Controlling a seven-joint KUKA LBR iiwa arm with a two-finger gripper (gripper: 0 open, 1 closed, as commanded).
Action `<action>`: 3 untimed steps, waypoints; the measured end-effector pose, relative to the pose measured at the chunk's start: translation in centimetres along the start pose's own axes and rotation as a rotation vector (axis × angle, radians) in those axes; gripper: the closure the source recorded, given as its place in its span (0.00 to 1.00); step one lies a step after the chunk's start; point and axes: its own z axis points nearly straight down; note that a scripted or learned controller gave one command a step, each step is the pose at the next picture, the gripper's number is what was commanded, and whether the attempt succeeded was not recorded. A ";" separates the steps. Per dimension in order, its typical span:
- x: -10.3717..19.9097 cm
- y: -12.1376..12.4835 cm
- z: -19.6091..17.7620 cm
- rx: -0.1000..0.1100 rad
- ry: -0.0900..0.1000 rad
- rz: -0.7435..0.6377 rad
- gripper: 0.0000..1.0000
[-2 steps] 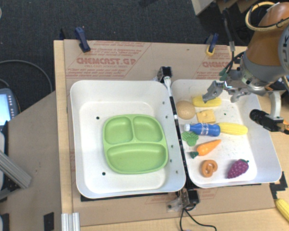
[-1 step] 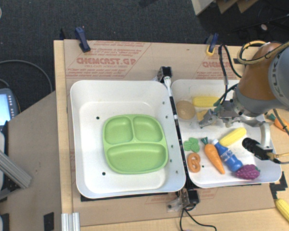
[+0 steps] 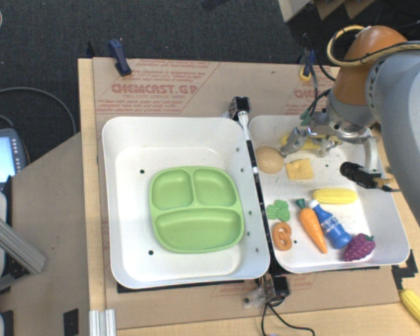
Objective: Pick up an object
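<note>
The right bin point(image 3: 388, 247) holds several toy foods: a tan round roll point(image 3: 269, 160), a pale yellow square piece point(image 3: 299, 169), a yellow corn cob point(image 3: 334, 197), a carrot point(image 3: 311, 229), a blue bottle point(image 3: 333, 227), purple grapes point(image 3: 358, 247), a green leafy piece point(image 3: 278, 210) and an orange pretzel point(image 3: 282, 236). My gripper point(image 3: 306, 137) is low over the far end of this bin, just right of the roll and above the square piece. A small yellow thing point(image 3: 292, 144) lies right at its tip; I cannot tell whether it is held.
The left bin point(image 3: 119, 187) holds a green divided plate point(image 3: 194, 208). A black clip point(image 3: 239, 106) sits where the bins meet at the back. The arm's grey body point(image 3: 406, 103) hangs over the right bin's far right corner. A yellow item point(image 3: 414, 308) lies outside the bins at the lower right.
</note>
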 end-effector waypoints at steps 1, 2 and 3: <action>-0.2 -14.7 -7.5 -0.023 0.000 0.011 0.00; -0.5 -18.3 0.6 -0.023 0.000 0.007 0.00; -0.5 -18.0 -0.8 -0.031 -0.004 0.007 1.00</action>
